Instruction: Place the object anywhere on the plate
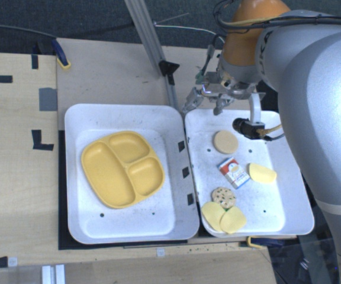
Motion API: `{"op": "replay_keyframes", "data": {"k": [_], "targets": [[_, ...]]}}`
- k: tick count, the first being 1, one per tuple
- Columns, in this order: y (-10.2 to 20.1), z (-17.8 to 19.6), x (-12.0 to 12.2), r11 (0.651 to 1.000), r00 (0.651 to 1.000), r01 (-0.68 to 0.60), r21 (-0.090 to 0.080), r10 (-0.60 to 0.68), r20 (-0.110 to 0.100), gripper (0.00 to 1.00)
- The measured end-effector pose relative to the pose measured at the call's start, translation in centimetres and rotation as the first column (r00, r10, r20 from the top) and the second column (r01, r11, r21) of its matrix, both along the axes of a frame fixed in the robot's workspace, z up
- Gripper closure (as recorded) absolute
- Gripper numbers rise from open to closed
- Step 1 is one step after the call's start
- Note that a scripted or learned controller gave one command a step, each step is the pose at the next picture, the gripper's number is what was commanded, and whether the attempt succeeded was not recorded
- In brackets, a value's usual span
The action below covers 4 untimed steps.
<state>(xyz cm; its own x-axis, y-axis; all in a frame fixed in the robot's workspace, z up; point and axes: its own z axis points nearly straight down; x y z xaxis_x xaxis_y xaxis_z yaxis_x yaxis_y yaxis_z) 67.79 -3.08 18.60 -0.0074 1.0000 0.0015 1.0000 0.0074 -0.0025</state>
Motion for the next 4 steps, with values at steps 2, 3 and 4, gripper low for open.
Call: {"op": "replay_keyframes", "data": {"k": [2,3,4], "targets": [[-0.4,1.2,-0.1,1.0,1.0,0.003,-0.005,-0.003,0.0,0.0],[-0.3,2.2,-0.1,1.0,1.0,0.002,-0.005,-0.002,-0.001,1.0],[-0.6,0.1,0.3,1.0,1.0,0.006,-0.003,-0.006,-0.001,1.0]]}}
